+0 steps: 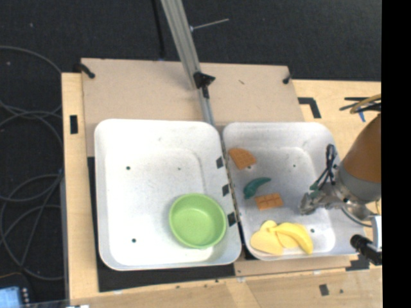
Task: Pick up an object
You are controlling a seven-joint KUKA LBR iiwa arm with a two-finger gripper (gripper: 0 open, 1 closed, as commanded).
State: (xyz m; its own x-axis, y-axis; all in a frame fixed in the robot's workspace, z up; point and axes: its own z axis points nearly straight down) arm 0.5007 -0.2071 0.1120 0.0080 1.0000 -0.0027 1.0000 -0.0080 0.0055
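The left bin [128, 172] holds a green bowl [198, 220] in its near right corner. The right bin [289, 140] holds an orange piece [242, 158], a dark green piece [256, 185], an orange block [268, 201] and yellow bananas [282, 237]. No writing is readable. The gripper [313, 203] is low over this bin's right side, holding nothing visible; I cannot tell its state.

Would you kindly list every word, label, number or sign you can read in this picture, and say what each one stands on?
None: no readable text on the left bin, right bin, green bowl, bananas or the arm.
Black marks on the bench are tape, not writing.
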